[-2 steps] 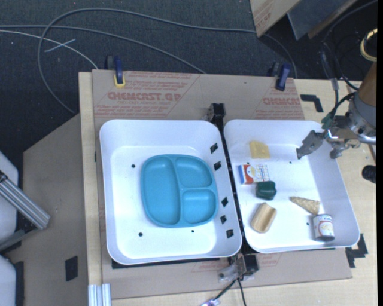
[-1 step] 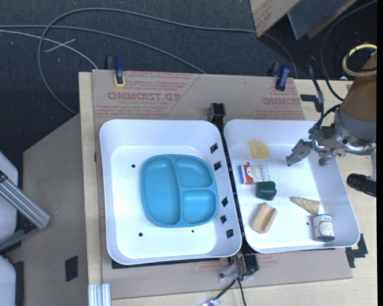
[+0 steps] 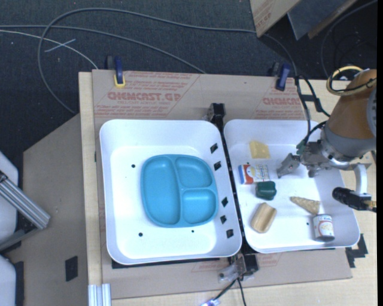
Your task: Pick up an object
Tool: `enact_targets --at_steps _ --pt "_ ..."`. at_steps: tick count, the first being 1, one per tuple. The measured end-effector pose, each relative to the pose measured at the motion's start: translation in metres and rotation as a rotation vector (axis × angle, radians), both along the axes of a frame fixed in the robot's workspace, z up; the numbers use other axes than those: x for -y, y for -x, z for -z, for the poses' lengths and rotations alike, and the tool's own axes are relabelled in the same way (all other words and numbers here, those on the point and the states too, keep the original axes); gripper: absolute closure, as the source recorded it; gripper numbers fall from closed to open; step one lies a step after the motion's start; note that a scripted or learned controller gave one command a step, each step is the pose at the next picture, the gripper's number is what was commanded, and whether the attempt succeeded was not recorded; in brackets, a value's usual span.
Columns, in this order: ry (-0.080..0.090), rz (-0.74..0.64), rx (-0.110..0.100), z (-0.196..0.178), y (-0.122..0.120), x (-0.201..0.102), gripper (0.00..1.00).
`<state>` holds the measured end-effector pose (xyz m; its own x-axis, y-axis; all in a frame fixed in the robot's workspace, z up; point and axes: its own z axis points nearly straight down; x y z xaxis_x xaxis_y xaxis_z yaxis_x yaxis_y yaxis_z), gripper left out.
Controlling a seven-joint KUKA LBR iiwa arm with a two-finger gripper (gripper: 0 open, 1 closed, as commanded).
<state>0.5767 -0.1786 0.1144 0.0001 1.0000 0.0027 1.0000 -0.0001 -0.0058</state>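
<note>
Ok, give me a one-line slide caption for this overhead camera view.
Claw hovering open over the right bin of small items, blue divided plate in the left bin.

We logged two white bins side by side, left bin (image 3: 111, 179) and right bin (image 3: 287, 236), on a board (image 3: 155, 95) printed with red lettering. A blue divided plate (image 3: 178, 190) lay flat mid-left bin. Two clamps (image 3: 119, 72) (image 3: 282, 76) gripped the board's far edge. Grey cables (image 3: 66, 36) looped over dark floor; a cardboard box (image 3: 272, 13) sat top right
</note>
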Motion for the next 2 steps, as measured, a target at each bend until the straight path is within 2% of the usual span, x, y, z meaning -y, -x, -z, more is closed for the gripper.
enact_targets --at_steps 1,2 --pt "0.002 0.000 0.007 -0.015 -0.002 0.000 1.00" --pt "0.004 -0.002 0.011 -0.066 0.001 -0.009 1.00"
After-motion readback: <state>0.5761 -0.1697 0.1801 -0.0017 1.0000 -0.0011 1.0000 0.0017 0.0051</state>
